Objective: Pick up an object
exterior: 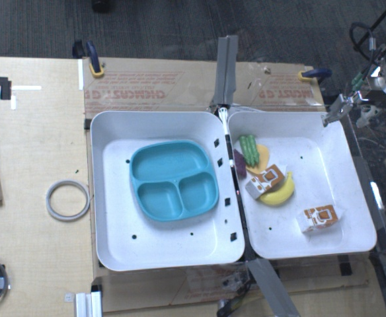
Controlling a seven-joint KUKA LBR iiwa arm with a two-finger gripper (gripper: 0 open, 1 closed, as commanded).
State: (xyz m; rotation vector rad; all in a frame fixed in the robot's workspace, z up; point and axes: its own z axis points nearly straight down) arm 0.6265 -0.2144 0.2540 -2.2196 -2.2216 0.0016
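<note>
Against the divider wall of the right bin [351, 177] sits the cluster I would go for: a banana [280, 191] with a small carton [264, 180] lying on it, a green vegetable [249, 150] just above on a yellow piece [263, 155], and something purple [239, 163] wedged beside the wall. A second small carton [319, 217] lies apart from the banana, toward the bin's near right corner, with open floor around it. Left of the divider, the left bin [107, 177] carries a blue sectioned tray [173, 179]. Out on the tabletop [34, 137], well left of the tray, rests a roll of tape [68, 199]. My end effector [351, 101] looks to be at the right bin's far right corner, and I cannot tell whether it is open or closed. My worry is the cluster: a descent there could strike the divider, or pinch two overlapping items and let both slip. I judge the lone carton safer, though a glancing touch could slide it.
</note>
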